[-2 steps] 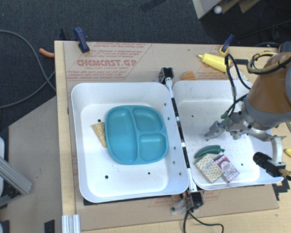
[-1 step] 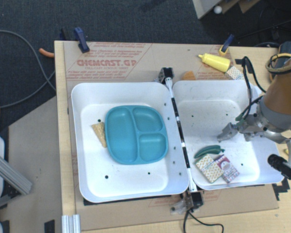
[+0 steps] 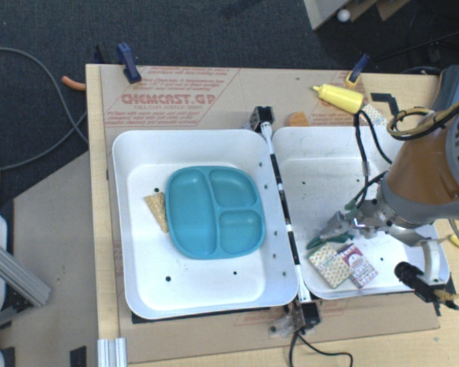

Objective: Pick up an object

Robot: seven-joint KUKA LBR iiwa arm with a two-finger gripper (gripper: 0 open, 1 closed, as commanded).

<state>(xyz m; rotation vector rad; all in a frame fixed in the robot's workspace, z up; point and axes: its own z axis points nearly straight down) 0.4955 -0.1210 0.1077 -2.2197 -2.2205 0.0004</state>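
reaching in from the right edge of the frame, the arm (image 3: 424,170) hangs low over the right bin (image 3: 321,155), with its gripper (image 3: 350,226) down near the lower middle of that bin. nearest the bottom of the frame, just below and left of the gripper, lie a small patterned packet (image 3: 330,266) and a small red-and-white packet (image 3: 359,266), side by side and touching, close to the bin's lower rim. a thin green item (image 3: 320,242) shows just above the patterned packet, right beside the gripper; i cannot tell what it is. whether the gripper is spread or closed is not clear from this slant, and nothing can be seen held in it. the step in hand looks like the approach to a grasp, with no object lifted yet. the next move likely calls for settling squarely over one of the packets, since they are flat, lie against each other and sit near the wall, which could make a clean pinch hard. further left, in the middle of the frame, the left bin (image 3: 138,205) bears a teal divided plate (image 3: 214,210) with a tan cracker-like piece (image 3: 157,207) tucked at its left edge. at the upper right, beyond the bins, a yellow object (image 3: 339,96) rests on the bench (image 3: 176,98).
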